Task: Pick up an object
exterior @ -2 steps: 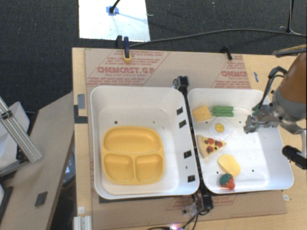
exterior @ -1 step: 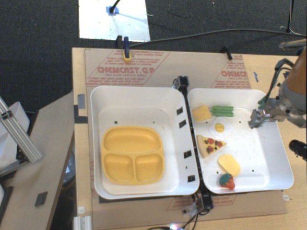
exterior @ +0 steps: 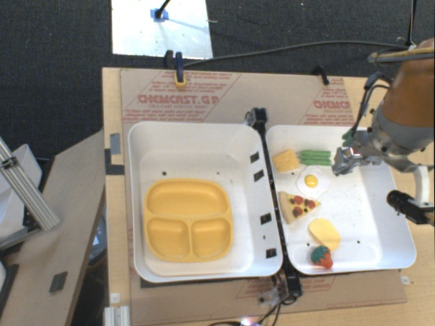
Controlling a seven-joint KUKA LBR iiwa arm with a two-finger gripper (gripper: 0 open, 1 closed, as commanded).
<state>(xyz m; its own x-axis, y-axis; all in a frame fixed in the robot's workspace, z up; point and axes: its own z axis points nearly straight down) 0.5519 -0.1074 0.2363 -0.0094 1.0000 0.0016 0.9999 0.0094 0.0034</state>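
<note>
Currently my gripper hangs over the far side of the right bin, just beside the green beans; I cannot tell how my jaws stand, and I see nothing held. Below and left of me in that bin: cheese wedge, fried egg, pizza slice, yellow piece, strawberry near the front wall. Left bin holds a yellow divided plate, flat, well apart from me.
</note>
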